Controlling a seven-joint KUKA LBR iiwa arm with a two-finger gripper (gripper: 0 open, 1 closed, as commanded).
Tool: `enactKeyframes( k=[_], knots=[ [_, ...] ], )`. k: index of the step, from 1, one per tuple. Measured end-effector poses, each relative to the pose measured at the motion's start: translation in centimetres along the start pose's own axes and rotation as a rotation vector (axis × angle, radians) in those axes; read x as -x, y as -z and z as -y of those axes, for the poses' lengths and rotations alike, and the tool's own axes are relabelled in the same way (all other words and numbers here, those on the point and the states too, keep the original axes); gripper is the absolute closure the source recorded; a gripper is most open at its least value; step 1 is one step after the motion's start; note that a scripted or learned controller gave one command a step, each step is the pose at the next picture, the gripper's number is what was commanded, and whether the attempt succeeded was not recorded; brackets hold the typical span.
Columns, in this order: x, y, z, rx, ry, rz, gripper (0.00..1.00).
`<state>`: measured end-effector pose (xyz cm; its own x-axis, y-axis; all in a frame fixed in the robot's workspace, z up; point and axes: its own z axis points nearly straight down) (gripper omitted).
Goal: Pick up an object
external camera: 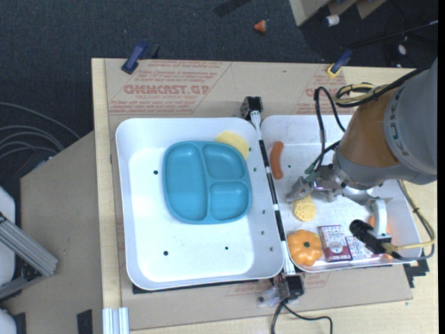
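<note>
In the right bin (299,127) lie a red-orange sausage (277,158), a round yellow cracker (303,210), an orange pumpkin (305,248) and a red-and-white packet (336,243). My gripper (311,186) hangs low over the bin's middle, just above the cracker and to the right of the sausage. The arm's grey and orange body covers the bin's right side. A blue divided plate (206,181) lies in the left bin (139,186), with a yellow round piece (233,142) at its far right corner.
The bench top is brown cardboard (174,89) with clamps at its far edge. A black divider clip (252,106) sits between the bins. Cables run over the right bin's far rim. An orange piece (381,223) lies under the arm at the bin's right.
</note>
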<state>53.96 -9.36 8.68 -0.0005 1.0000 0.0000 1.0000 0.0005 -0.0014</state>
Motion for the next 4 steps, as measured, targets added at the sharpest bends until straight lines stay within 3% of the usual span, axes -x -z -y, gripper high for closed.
enactKeyframes(
  k=[1,2,3,4],
  knots=[
    [0.5,-0.1,-12.3,-0.018,-0.001,0.003,0.00],
    [1.0,-0.2,-5.4,-0.001,-0.001,0.000,0.00],
    [-0.2,-0.2,-1.9,-0.002,-0.001,-0.001,0.00],
    [-0.2,0.8,-2.0,-0.001,-0.001,-0.002,1.00]
  ],
)
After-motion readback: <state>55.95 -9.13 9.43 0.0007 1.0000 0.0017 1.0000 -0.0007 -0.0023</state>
